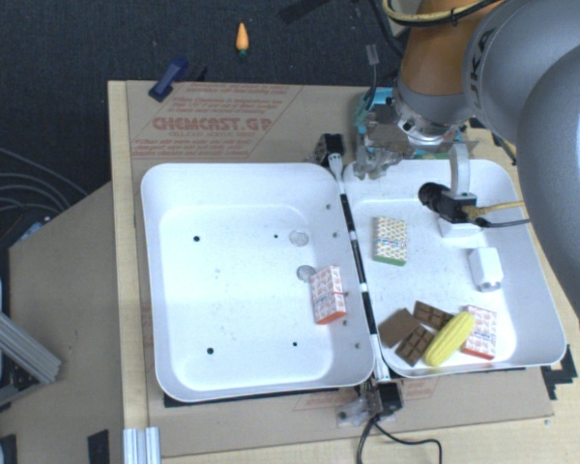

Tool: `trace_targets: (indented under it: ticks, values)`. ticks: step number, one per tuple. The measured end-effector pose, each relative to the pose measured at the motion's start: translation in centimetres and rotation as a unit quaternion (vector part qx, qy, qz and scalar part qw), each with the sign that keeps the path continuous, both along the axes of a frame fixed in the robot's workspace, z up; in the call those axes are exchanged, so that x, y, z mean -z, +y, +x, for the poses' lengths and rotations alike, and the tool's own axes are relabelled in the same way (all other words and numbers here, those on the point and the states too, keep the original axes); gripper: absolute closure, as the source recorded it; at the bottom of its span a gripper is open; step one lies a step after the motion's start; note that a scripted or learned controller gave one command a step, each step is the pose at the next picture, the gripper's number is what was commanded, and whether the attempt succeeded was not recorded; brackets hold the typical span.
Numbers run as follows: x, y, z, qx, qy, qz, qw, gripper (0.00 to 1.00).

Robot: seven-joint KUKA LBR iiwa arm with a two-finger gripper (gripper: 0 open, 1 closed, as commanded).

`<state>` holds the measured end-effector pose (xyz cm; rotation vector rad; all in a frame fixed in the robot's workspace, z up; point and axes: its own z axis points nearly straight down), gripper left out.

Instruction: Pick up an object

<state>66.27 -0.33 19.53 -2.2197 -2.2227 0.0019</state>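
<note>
My gripper [370, 162] hangs over the far left corner of the right bin [522, 259], close to the divider between the bins. No object shows between its fingers. Just below it in the right bin lies a small dotted box [390, 240]. A white cylinder [485, 267] rests further right. At the near end of that bin lie brown chocolate bars [411, 332], a yellow corn cob [448, 338] and a red and white packet [481, 331]. The left bin [222, 259] holds one red and white patterned box [329, 294] near its right wall.
The arm's large grey body [551, 114] covers the far right of the view. A blue object [167, 80] and a small orange piece [242, 37] lie beyond the bins, off the cardboard sheet [222, 124]. Cables [19, 191] run along the left.
</note>
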Motion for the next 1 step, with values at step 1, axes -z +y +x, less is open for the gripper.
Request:
trace_targets:
  ticks: [1]
  values:
    - [0.02,0.00,-0.01,0.000,0.000,-0.0001,1.0000,0.00]
